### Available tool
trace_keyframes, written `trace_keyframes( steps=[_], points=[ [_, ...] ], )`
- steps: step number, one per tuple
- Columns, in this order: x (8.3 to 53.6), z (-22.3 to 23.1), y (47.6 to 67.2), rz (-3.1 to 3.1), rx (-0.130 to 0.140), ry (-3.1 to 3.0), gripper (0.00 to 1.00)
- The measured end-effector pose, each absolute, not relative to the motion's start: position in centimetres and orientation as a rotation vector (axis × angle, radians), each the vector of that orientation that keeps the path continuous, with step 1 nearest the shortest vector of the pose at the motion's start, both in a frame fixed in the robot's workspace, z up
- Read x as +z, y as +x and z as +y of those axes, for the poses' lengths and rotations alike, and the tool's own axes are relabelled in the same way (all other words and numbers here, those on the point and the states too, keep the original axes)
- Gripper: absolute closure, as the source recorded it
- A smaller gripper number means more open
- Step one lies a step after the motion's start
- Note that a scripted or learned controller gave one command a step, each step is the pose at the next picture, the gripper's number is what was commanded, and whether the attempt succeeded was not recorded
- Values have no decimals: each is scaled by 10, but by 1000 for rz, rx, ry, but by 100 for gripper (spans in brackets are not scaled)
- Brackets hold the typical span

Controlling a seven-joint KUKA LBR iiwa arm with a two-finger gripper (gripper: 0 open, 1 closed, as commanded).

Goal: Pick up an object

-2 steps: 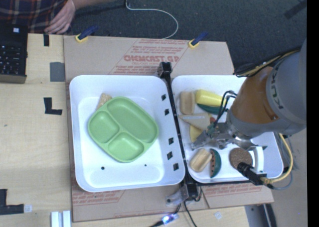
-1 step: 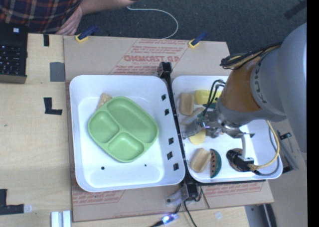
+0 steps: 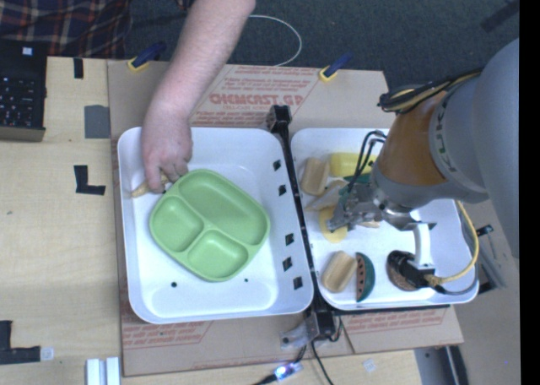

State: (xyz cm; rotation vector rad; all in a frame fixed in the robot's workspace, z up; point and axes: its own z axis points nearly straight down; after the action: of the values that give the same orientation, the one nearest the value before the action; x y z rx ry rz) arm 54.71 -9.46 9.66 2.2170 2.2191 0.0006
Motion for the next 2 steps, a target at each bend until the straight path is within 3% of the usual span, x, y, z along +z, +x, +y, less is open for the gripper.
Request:
trace_keyframes(
  steps=[1, 2],
  points=[
    [189, -16, 528, 2230, 6, 2212, 100],
    [347, -30, 484, 2217, 16, 2213, 100]
  ],
)
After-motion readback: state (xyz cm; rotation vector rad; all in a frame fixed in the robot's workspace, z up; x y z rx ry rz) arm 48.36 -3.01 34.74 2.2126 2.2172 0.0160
